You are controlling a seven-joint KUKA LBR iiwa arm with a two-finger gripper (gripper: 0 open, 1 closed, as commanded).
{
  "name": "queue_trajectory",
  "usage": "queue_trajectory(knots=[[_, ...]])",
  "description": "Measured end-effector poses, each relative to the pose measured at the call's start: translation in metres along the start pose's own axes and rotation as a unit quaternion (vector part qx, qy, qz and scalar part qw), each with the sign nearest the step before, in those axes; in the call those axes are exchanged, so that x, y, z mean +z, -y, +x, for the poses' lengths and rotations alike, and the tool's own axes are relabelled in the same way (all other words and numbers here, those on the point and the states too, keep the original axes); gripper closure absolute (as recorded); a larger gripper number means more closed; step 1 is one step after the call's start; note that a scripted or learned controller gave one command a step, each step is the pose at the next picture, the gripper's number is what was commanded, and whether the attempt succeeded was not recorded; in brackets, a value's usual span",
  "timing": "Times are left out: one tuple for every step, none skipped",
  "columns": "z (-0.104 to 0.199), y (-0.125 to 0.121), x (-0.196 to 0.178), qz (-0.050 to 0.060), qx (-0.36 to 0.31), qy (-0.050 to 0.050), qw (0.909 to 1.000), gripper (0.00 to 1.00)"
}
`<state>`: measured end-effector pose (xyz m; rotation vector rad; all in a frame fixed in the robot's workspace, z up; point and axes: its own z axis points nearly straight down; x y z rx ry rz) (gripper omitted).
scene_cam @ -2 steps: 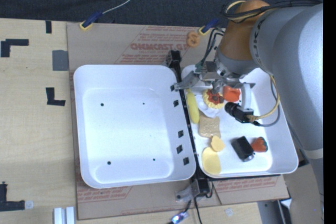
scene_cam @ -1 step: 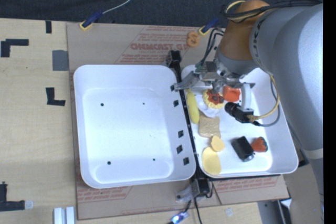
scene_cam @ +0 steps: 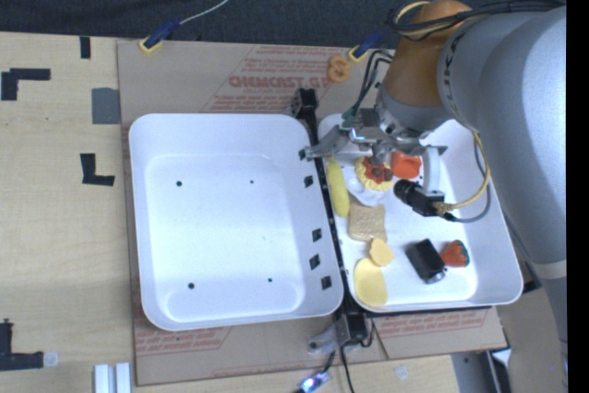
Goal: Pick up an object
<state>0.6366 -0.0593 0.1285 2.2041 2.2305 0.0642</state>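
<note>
Camera view: two white bins (scene_cam: 147, 198) on cardboard sheet (scene_cam: 267, 78), wooden bench (scene_cam: 55, 225)

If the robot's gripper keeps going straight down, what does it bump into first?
Probably the small red and white thing right under the gripper in the right bin, beside the yellow piece. Depth is hard to judge from above.
</note>
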Motion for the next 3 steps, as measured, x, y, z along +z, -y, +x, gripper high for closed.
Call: queue_trajectory(knots=[[-0.0002, 0.0004, 0.0009, 0.0, 0.001, 0.0, 1.0, 0.0], [-0.0002, 0.0004, 0.0012, 0.001, 0.0, 0.0, 1.0, 0.0], [0.0, 0.0006, -0.0002, 0.001, 0.0, 0.0, 1.0, 0.0]])
